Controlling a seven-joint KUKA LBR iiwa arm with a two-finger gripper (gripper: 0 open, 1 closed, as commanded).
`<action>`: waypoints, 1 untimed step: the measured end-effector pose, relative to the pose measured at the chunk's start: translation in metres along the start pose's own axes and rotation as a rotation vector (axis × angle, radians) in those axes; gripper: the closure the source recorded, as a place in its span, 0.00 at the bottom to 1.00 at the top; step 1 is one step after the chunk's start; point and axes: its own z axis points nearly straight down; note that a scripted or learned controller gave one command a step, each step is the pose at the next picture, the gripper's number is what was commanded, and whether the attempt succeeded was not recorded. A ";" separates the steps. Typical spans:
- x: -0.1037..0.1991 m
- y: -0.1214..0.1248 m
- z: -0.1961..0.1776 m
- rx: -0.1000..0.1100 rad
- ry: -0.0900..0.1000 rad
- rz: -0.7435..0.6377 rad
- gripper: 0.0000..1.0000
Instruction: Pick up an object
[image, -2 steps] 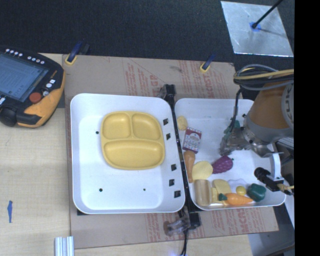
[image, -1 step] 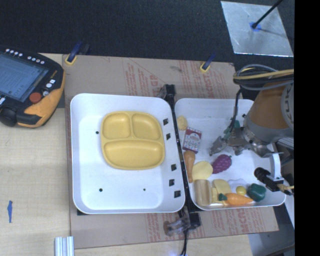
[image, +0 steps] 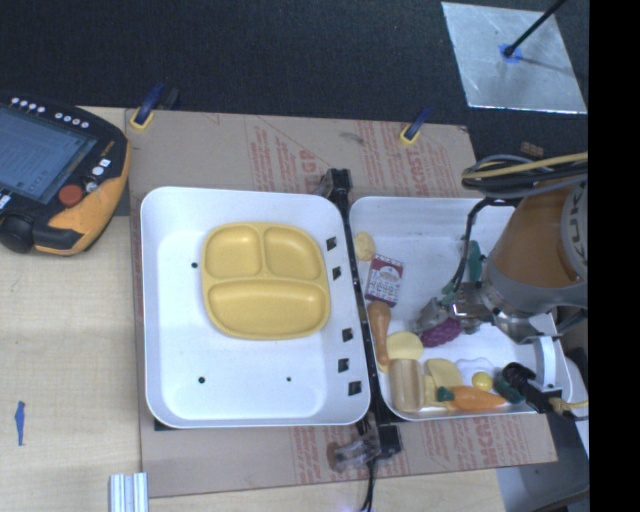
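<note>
Orange carrot toy (image: 472, 400) below pincer (image: 447, 312) | pincer low over purple toy (image: 440, 331), grip unclear | nothing lifted yet

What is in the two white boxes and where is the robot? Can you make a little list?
left bin: holds a yellow divided plate
right bin: holds toy food, mostly along its left and near sides
toy carrot: near edge of the right bin
small red packet: by the right bin's left wall
purple toy: middle of the right bin
arm: reaches over the right bin from the right
gripper: just above the purple toy
</note>
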 end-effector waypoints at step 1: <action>-0.002 0.002 -0.011 -0.003 -0.001 0.000 1.00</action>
